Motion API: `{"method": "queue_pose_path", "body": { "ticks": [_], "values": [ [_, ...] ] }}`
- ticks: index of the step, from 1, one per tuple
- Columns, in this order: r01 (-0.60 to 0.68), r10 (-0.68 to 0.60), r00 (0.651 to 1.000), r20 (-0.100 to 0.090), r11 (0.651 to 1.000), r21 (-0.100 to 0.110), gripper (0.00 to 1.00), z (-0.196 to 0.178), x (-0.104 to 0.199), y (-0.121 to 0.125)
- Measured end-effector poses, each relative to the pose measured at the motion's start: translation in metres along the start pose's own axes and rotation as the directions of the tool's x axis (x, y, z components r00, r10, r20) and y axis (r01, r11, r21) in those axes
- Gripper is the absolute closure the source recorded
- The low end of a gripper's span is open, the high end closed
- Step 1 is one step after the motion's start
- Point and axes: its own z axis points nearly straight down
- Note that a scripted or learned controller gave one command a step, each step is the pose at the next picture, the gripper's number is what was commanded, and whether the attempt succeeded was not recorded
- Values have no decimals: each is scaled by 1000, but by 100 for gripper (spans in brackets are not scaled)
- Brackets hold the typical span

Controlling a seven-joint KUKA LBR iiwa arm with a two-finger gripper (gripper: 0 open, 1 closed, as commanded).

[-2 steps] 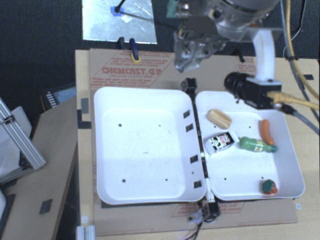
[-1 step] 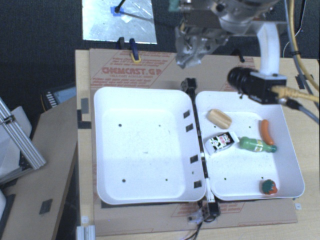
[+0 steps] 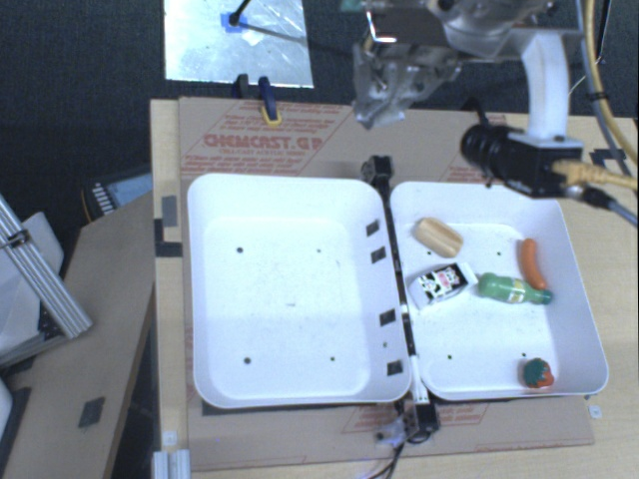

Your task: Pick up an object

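hanging above the far edge of the bench, well apart from every object, the gripper (image 3: 384,93), its grip too blurred to tell. lying in the right bin (image 3: 574,267): a tan bread roll (image 3: 438,236), a small black-and-white carton (image 3: 440,283) with print too small to read, a green bottle (image 3: 513,289) just beside it, an orange sausage (image 3: 534,263), and a red-and-green fruit (image 3: 537,372) near the front corner. printed in red on the cardboard sheet (image 3: 262,140) under the left bin (image 3: 285,287): "chemcast gp".
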Motion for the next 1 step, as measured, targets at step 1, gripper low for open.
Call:
{"method": "queue_pose_path", "body": {
  "ticks": [1],
  "values": [
    [3, -3, 1000, -1, 1000, -2, 100, -11, 0, 0]
  ]
}}
